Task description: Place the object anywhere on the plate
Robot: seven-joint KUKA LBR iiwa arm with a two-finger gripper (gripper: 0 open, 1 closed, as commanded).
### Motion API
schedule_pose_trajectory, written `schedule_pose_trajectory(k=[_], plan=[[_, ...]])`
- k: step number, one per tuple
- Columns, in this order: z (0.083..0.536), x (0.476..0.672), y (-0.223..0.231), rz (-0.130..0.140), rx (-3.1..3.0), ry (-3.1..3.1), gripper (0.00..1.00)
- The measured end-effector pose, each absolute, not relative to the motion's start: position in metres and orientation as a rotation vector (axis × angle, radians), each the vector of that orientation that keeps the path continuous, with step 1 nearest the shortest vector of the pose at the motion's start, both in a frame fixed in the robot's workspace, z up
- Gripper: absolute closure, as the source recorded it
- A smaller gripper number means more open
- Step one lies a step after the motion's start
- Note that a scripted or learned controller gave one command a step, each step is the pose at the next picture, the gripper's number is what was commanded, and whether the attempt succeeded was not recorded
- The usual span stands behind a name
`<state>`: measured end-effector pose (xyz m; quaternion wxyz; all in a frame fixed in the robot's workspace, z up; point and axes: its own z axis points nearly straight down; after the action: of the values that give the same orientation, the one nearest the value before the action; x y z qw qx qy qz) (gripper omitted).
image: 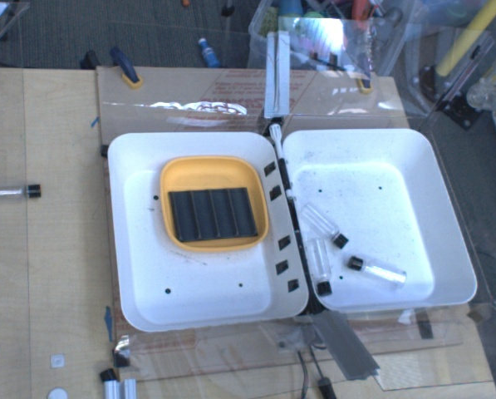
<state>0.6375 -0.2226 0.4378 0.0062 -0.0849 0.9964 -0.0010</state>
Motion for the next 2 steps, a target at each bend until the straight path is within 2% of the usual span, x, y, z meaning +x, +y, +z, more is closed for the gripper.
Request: schedule_pose_trajectory(k=[1,2], plan=[[0.41,0.667,-0.224,-0.003,-0.565,3.079,1.0],[0.437,0.662,-0.222,-0.004,-1.061,2.945,1.0]])
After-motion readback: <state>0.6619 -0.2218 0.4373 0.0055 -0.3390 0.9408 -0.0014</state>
